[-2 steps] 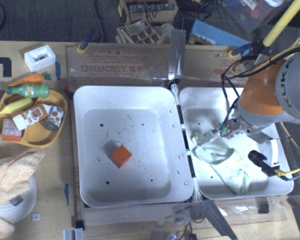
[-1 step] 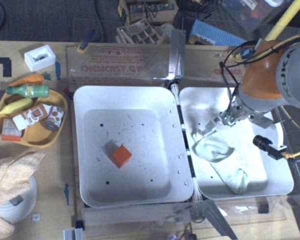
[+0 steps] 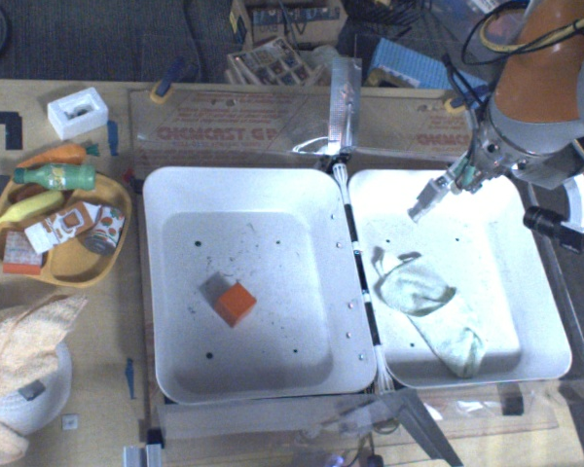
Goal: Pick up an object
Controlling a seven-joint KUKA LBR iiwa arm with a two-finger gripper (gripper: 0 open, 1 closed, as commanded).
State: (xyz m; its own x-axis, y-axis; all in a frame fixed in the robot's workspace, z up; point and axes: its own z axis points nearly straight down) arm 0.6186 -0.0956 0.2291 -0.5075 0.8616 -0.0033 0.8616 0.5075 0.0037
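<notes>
Nearest the camera, a crumpled pale cloth [image 3: 430, 309] lies in the right bin [image 3: 540, 290], spread from the bin's middle toward its near edge. Just across the divider, an orange block [image 3: 237, 304] sits on the floor of the left bin [image 3: 175, 261], a little nearer than centre, with a small grey piece [image 3: 215, 287] touching its far-left side. Left of the bins, a yellow bowl [image 3: 73, 266] holds toy food and small packets, a green bottle [image 3: 55, 176] lying across its far rim. Farther back, the gripper [image 3: 426, 200] hangs above the far part of the right bin, well apart from the cloth and carrying nothing; whether it is spread or closed cannot be told. Behind it rises the grey arm [image 3: 540, 86] with its orange band.
</notes>
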